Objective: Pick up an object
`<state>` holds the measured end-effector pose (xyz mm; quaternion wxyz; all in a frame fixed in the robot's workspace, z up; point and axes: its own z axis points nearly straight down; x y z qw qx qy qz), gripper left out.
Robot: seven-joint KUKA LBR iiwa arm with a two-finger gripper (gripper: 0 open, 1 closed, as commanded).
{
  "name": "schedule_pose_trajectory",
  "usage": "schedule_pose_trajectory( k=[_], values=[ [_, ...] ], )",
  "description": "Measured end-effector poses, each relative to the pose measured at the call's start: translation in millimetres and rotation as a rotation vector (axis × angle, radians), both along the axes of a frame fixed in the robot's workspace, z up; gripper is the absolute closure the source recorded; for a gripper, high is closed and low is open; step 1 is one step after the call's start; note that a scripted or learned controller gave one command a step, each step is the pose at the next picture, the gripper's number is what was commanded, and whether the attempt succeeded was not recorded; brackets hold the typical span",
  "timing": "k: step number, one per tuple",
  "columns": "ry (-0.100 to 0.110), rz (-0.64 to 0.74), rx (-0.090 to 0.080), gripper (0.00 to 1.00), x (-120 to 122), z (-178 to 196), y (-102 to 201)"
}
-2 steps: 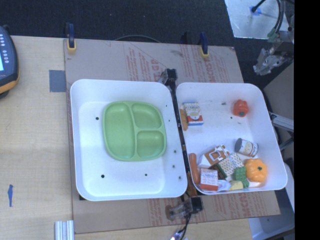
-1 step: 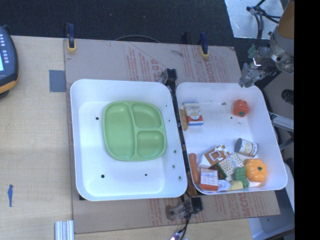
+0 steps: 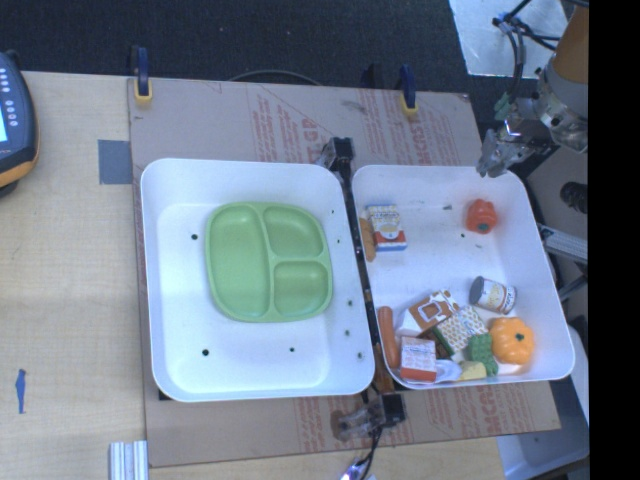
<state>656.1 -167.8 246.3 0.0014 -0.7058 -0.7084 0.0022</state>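
The right white bin holds several small toy food items: a red-orange tomato, a small carton, a tin can, an orange pumpkin, and a heap of boxes and pieces at the front. A sausage-like stick lies along the bin's left wall. My gripper hangs above the bin's far right corner, up and right of the tomato, with nothing seen between its fingers.
The left white bin holds a green divided plate. Blue clamps pin the cardboard sheet at the back. A handheld pendant lies at the far left on the bench.
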Motion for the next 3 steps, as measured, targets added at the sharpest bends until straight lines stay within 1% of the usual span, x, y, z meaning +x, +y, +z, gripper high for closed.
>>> schedule_pose_trajectory(
  k=[1,2,3],
  values=[
    [-0.005,0.000,-0.001,1.00,0.7,23.3,-4.4],
    [-0.003,0.001,0.000,0.00,0.4,22.2,-4.3],
    [0.002,-0.002,0.000,0.00,-0.8,-26.9,-46.1]
  ],
)
